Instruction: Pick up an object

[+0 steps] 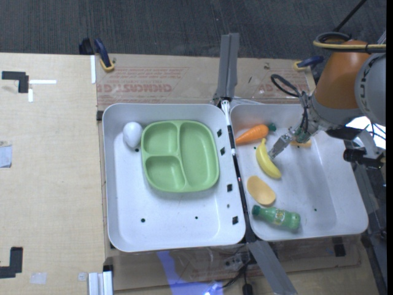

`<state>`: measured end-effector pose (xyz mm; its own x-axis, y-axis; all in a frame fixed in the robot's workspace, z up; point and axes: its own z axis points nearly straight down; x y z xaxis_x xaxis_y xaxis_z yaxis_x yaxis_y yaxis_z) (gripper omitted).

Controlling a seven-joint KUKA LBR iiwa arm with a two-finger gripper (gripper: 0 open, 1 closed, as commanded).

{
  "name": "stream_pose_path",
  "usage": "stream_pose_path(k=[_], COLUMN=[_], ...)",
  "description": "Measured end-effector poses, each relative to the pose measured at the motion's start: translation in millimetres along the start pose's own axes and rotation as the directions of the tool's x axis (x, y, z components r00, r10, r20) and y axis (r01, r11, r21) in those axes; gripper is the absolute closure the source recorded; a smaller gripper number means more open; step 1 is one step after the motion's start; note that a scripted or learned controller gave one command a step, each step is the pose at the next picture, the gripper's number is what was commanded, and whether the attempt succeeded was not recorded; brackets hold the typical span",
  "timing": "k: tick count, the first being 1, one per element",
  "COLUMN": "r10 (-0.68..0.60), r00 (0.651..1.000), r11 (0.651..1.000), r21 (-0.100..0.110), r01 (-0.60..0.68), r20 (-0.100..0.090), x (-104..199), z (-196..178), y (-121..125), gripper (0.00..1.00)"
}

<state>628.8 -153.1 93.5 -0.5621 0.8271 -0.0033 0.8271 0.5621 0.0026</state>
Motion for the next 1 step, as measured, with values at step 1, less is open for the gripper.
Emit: stream_pose_path(k=[1], r10=[0.05], r00=[0.999], r11=[0.999], r21=[0.003], r01=[-0.05], r20=[-0.003], x=[61.1], z=[1.3], y=[-27.5], gripper=[0.0])
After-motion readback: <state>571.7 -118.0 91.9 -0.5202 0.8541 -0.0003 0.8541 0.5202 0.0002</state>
